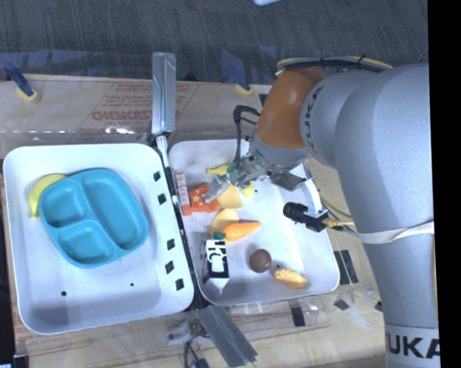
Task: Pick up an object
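The right bin [312, 248] holds several small items. Among them are an orange carrot [243, 229], a brown ball [260, 259], a yellow corn cob [291, 276], pale yellow wedges [227, 206] and a red-orange box [195, 197]. A black and white item [216, 259] lies by the left wall. My gripper [232, 176] is low over the bin's upper left part, right above the yellow wedges and next to the box. A small yellow piece [217, 170] sits just beside it. The wrist hides what lies directly beneath.
The left bin [83, 298] carries a blue divided plate [94, 214] with a yellow banana [40, 190] tucked under its left edge. A metal divider strip [164, 91] stands between the bins at the back. The arm's grey body [373, 159] covers the right side.
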Available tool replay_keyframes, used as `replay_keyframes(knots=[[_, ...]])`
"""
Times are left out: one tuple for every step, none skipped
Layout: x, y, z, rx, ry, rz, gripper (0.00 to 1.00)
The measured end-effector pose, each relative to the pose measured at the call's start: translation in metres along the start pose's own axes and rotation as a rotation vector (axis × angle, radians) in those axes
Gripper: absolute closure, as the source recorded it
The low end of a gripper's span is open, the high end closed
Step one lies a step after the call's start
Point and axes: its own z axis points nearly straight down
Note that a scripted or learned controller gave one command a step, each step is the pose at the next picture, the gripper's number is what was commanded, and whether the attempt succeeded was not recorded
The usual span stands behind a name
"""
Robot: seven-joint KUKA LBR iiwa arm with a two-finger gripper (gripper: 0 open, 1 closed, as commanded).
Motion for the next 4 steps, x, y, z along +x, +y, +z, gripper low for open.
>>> replay_keyframes(knots=[[-0.043,0.02,-0.044,-0.006,-0.004,-0.024,0.0],[-0.012,0.029,0.011,-0.001,0.001,0.13,0.0],[-0.012,0.029,0.011,-0.001,0.001,0.131,0.0],[-0.011,0.03,0.0,0.0,0.003,0.126,1.0]])
